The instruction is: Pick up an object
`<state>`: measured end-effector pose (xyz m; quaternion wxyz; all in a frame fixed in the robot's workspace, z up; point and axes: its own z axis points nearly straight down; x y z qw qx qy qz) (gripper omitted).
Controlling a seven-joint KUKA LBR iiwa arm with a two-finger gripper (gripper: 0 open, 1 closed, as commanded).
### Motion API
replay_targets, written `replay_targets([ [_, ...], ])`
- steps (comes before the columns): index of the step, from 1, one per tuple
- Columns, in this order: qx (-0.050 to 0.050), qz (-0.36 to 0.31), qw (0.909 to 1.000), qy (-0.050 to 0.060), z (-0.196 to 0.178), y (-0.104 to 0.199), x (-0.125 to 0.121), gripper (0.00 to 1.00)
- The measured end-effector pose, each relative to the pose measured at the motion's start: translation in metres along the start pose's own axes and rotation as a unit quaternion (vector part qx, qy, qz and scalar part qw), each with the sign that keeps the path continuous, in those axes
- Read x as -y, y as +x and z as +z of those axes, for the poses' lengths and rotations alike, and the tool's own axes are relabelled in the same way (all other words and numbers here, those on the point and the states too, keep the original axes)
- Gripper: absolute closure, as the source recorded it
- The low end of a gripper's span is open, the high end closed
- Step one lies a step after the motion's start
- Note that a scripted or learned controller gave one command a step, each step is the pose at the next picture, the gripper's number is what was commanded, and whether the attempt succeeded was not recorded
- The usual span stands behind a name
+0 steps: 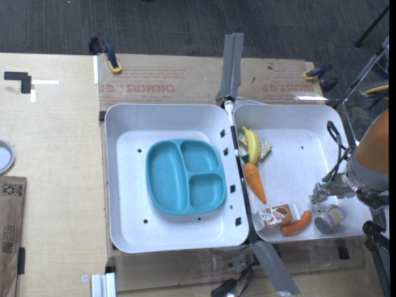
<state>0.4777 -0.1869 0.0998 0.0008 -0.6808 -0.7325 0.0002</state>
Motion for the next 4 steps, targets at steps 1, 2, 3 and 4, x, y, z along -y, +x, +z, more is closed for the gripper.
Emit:
replay_targets([
  [1, 0.001, -0.085, 0.9963, -0.001, 0.008, -0.036, -0.012, 1.00],
  [2, 0.001, -0.091, 0.9958, -0.001, -0.017, -0.040, -0.069, 1.00],
  [3, 0.000, -0.092, 0.9958, -0.001, -0.017, -0.039, -0.069, 0.00],
  [4, 0.000, -0.066, 0.9978, 0.000, 0.009, -0.011, -0.016, 0.00],
])
